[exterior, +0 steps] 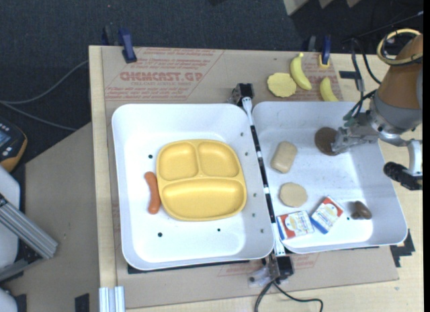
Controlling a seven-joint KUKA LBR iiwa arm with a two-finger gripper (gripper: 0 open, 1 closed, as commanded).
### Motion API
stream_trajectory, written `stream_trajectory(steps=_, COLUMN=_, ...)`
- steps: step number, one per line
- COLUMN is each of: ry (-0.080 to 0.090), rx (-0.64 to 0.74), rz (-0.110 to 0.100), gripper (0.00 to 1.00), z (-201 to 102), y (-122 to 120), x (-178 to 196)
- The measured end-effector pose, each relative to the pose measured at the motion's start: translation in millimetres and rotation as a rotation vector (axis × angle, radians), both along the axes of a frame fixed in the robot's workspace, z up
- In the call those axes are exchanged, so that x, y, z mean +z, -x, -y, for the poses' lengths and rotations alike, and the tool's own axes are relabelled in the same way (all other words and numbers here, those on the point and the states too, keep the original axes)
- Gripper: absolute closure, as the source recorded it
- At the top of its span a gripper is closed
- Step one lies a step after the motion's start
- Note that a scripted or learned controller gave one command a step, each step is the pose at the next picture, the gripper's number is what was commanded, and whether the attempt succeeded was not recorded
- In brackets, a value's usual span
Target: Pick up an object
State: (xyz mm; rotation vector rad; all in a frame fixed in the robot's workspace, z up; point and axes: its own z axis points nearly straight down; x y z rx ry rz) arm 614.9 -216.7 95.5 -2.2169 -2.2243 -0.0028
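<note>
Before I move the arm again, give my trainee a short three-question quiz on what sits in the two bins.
1. True or false: the yellow divided plate lies in the left bin.
2. What lies just left of that plate? A) a banana B) a hot dog sausage C) a milk carton
3. Fill in: the gripper hangs over the right bin, next to a round ____ object.

Key
1. True.
2. B, the hot dog sausage, lying in the same bin beside the plate's left edge.
3. Brown: the round brown object near the bin's top edge, left of the gripper.
</note>
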Motion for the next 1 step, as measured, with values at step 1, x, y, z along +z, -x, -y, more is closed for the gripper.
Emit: stream_trajectory(steps=1, ry=-0.002, rx=0.001, rz=-0.005, gripper=1.0, z=-69.0, y=24.9, x=-11.6)
